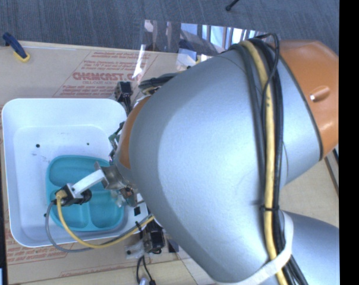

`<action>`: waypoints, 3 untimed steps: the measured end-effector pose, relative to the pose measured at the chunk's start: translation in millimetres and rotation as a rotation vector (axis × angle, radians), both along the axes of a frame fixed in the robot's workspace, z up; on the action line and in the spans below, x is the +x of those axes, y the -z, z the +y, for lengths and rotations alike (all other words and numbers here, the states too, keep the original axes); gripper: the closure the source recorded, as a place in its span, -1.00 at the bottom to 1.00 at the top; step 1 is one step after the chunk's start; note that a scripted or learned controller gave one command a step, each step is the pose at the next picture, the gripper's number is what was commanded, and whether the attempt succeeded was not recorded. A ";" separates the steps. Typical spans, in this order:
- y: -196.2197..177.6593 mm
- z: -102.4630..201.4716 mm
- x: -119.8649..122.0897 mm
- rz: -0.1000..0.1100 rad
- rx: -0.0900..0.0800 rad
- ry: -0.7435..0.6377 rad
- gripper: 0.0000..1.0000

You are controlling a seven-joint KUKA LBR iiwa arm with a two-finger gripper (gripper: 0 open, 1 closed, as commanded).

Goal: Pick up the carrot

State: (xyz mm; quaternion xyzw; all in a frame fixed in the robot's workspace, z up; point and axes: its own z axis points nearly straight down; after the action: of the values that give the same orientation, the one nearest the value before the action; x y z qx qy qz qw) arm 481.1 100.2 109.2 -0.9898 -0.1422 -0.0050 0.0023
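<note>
Low over the left bin, at the lower left of the frame, the claw [121, 189] sits at the near edge of a teal divided tray [102, 217]. It is tucked so far under the wrist that I cannot tell whether it is wide or narrow, or whether anything is in it. The tray lies in the lower part of the white bin [13, 159]; its two lower compartments look bare, and the bin floor above it carries only a few dark specks.

Outward from there, the grey arm [227, 159] fills the middle and right of the frame, with its orange band [313, 94] at the upper right. It covers the second bin and the right side of the first. A printed cardboard sheet [66, 82] lies under the bins, and a small blue and yellow clamp [16, 47] sits at its upper left corner.

Where the carrot is I cannot tell. If it is close by, it is most likely under the wrist or somewhere beneath the arm.

My judgement is that this is the reach-and-descend step, with the claw down at the tray to try a grasp. The next move calls for closing on the carrot if it is really below, then a straight lift clear of the tray wall. That lift would also show whether anything comes up with the claw.
</note>
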 end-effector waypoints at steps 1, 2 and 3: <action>-46.9 43.3 -5.4 0.011 -0.002 0.009 1.00; -55.5 28.5 -5.8 0.015 -0.004 -0.354 1.00; -100.0 73.9 -5.4 0.011 -0.006 -0.115 1.00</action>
State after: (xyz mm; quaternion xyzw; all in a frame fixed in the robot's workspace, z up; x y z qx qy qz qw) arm 475.7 174.1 209.1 -0.9801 -0.1987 0.0010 0.0006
